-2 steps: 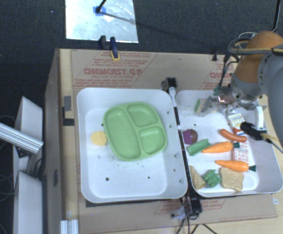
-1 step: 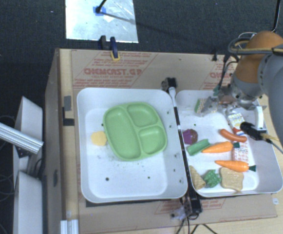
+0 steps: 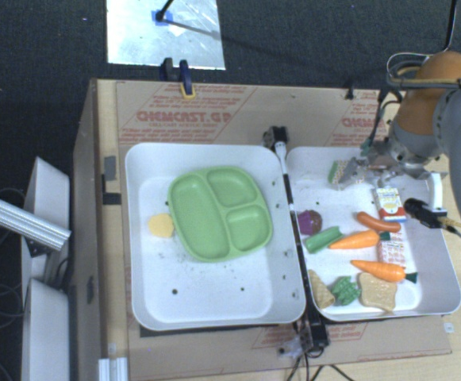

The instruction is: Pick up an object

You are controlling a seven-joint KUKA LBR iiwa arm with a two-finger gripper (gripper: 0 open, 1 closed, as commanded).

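Divided tray [image 3: 218, 213] in left bin [image 3: 147, 292]; toy foods [image 3: 373, 248] in right bin [image 3: 444, 292].

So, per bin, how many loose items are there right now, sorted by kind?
Left bin:
green divided plate: 1
yellow round piece: 1
Right bin:
carrots: 2
sausage: 1
purple vegetable: 1
green pod: 1
broccoli: 1
bread slices: 2
cartons: 2
Total: 12
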